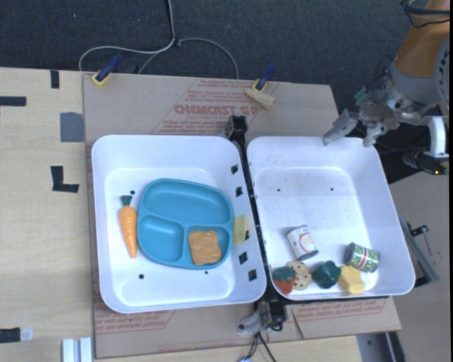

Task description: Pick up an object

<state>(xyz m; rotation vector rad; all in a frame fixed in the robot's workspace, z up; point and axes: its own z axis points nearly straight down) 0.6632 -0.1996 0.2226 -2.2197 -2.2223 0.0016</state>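
my end effector [356, 129] hung over the far right corner of the right bin [392, 225], its two fingers spread apart with nothing between them. the things worth taking lay well apart from it, bunched along the bin's near edge: a small white can [302, 241] tipped on its side, a green-labelled can [362, 257] beside the right wall, a yellow block [352, 279], a dark green lump [326, 274] and a round spotted piece [299, 275] next to a red and green bit [284, 277]. i judged the white can the best pick, since it sat apart from the cluster; it looked light and stiff but smooth, likely to roll, so i would close across its round body. the left bin [106, 202] held a blue tray [166, 236], toast [204, 247] and a carrot [128, 228].
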